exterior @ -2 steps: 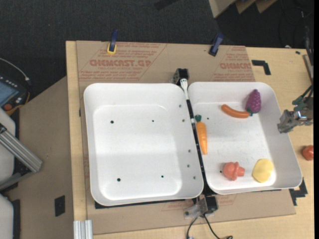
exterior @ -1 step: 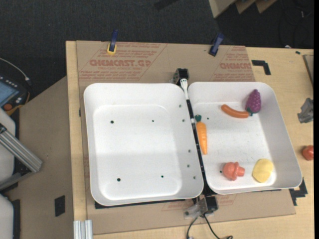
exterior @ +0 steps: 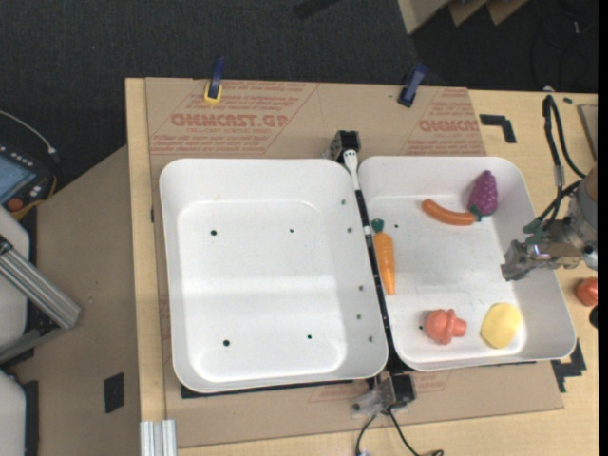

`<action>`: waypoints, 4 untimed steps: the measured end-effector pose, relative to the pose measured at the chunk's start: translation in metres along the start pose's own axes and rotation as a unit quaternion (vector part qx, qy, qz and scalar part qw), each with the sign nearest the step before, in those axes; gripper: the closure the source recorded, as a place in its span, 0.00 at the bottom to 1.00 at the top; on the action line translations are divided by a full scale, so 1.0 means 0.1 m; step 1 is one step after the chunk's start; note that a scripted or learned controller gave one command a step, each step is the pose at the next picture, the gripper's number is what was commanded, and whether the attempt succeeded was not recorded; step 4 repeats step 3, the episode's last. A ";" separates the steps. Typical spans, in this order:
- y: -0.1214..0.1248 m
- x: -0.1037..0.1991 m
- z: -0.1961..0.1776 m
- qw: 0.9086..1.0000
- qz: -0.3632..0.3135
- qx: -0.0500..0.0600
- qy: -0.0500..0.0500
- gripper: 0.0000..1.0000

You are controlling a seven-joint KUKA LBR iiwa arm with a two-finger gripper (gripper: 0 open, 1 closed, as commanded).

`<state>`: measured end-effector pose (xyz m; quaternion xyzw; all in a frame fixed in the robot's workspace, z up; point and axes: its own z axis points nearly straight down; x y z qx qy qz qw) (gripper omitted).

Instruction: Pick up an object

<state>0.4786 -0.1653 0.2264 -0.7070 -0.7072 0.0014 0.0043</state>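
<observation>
Camera view: lemon (exterior: 501, 325) lies near, below the jaws (exterior: 516, 262).

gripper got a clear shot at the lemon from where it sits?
Probably yes. The gripper sits at the right bin's right edge, just above the lemon in the camera view. Nothing lies between them; the red toy sits apart to the lemon's left.

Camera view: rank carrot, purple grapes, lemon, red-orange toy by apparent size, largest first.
1. carrot, the longest, lying along the right bin's left wall.
2-4. lemon, purple grapes and red-orange toy look too alike to order; the lemon may be slightly bigger.
</observation>
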 end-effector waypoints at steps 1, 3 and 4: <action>0.01 -0.02 -0.06 1.000 0.001 -0.004 -0.002 0.00; 0.52 -0.58 -2.31 1.000 -0.002 -0.013 -0.006 0.00; 0.52 -0.58 -2.31 1.000 -0.002 -0.013 -0.006 0.00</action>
